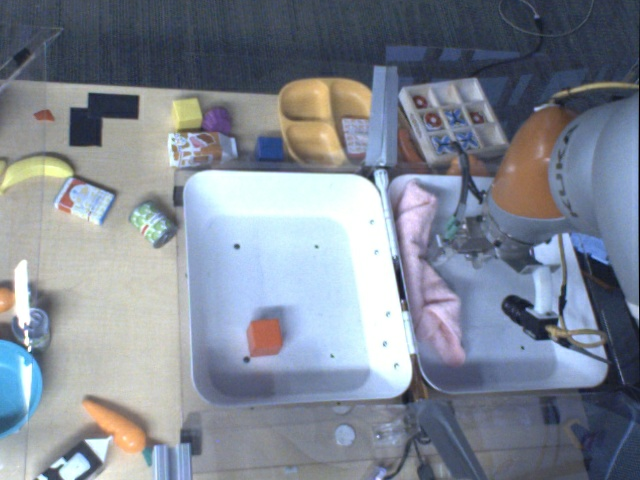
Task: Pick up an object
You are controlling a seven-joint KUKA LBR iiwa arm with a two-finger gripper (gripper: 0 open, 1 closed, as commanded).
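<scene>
The gripper point(452, 242) hangs low in the right bin point(520, 363), just beside the pink cloth point(430, 273); its state I cannot tell. 1 orange block point(265, 336) lies in the left bin point(290, 218), near side.

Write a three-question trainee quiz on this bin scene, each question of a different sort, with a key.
1. True or false: the small orange cube lies in the left white bin.
2. Which thing lies in the right white bin? A) yellow banana B) crumpled pink cloth C) orange carrot
3. Fill in: the gripper hangs over the ____ bin.

Key: 1 true. 2 B: the crumpled pink cloth lies along that bin's left wall, while the yellow banana and orange carrot lie on the bench. 3 right.
</scene>
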